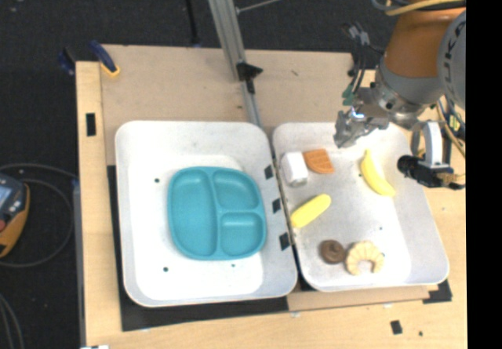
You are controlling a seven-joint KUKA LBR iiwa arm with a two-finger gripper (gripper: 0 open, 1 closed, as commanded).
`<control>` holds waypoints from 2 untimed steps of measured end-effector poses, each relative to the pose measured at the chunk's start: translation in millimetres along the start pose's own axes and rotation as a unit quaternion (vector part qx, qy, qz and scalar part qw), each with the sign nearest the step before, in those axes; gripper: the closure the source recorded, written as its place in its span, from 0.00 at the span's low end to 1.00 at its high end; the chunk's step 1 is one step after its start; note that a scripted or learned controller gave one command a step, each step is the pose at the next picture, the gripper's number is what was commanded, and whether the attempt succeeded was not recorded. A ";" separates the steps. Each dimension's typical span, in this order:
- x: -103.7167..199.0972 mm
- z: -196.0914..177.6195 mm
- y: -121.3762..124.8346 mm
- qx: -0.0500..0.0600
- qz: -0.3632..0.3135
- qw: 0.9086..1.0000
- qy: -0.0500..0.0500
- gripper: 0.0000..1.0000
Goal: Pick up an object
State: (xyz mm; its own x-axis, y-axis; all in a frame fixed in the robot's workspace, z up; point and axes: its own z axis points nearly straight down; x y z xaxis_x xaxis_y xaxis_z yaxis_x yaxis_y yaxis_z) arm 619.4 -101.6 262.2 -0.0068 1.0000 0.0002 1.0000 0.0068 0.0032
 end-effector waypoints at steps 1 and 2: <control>49.5 13.1 12.9 0.002 0.000 1.000 0.000 1.00; 100.8 24.2 26.1 0.001 0.001 1.000 0.000 1.00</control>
